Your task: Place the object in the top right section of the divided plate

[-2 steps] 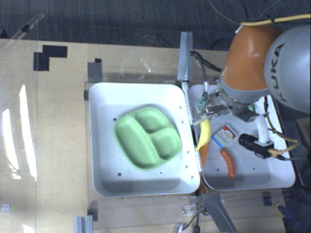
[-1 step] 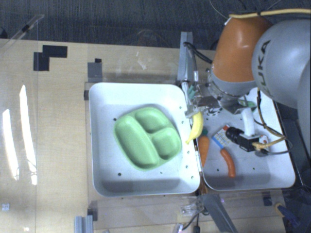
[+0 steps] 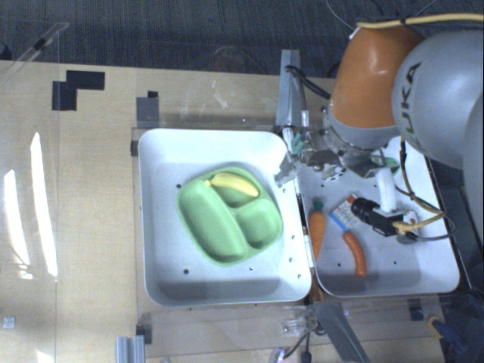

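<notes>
A green divided plate (image 3: 219,233) lies in the left white bin (image 3: 162,278). A yellow banana (image 3: 234,184) rests in the plate's top right section, clear of the gripper. My gripper (image 3: 288,156) hangs over the right rim of the left bin, just right of and slightly above the banana. It is open, with nothing between its fingers. The grey arm with its orange band reaches in from the upper right.
The right bin (image 3: 442,274) holds an orange carrot (image 3: 316,233), a reddish sausage (image 3: 355,252) and a small printed packet (image 3: 342,214). The wall between the two bins runs right under the gripper. A metal post (image 3: 286,89) stands behind the bins.
</notes>
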`<action>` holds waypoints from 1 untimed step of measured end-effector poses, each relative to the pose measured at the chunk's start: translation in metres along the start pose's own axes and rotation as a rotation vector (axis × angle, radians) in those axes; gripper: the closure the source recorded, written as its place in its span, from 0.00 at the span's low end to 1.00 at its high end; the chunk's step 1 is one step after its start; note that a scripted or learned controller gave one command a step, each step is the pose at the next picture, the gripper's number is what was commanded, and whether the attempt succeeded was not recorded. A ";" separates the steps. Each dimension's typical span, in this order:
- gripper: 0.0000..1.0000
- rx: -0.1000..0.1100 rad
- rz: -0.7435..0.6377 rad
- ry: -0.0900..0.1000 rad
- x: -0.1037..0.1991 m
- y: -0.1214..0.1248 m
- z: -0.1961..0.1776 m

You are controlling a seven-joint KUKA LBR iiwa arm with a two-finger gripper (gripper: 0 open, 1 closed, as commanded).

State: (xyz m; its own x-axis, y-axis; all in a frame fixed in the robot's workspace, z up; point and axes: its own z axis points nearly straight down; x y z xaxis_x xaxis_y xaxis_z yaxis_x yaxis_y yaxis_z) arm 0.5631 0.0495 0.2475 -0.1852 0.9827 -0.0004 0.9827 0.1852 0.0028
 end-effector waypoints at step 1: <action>0.00 0.003 0.188 0.001 -0.001 -0.077 0.064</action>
State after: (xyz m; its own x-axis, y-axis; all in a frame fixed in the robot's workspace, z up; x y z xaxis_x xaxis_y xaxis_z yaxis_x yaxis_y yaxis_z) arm 0.4876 0.0346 0.1830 0.0014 1.0000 0.0005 1.0000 -0.0014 -0.0001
